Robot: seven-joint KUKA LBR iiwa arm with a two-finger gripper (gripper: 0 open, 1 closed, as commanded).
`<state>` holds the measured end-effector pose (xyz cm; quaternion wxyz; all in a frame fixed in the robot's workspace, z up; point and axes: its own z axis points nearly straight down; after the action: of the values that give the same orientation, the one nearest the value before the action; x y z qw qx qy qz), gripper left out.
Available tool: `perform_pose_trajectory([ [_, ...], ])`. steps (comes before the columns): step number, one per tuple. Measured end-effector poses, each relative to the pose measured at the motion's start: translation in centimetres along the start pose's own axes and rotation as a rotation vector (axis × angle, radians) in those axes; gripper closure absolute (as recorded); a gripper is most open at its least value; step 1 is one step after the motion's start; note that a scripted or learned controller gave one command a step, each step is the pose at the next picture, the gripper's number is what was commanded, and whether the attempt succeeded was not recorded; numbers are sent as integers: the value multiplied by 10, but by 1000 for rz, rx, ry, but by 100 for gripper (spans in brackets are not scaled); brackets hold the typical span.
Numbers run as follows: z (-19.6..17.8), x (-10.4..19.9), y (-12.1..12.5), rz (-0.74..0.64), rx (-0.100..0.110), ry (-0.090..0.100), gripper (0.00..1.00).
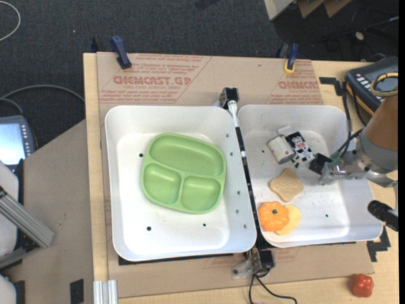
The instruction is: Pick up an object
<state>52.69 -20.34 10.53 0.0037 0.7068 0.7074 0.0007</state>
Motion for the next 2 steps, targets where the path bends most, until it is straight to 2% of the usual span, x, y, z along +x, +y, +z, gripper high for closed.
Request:
perform_pose_trajectory([
  [1,-10,0,0,0,-2,-2,100],
  [2,22,-9,53,-2,1,1,100],
])
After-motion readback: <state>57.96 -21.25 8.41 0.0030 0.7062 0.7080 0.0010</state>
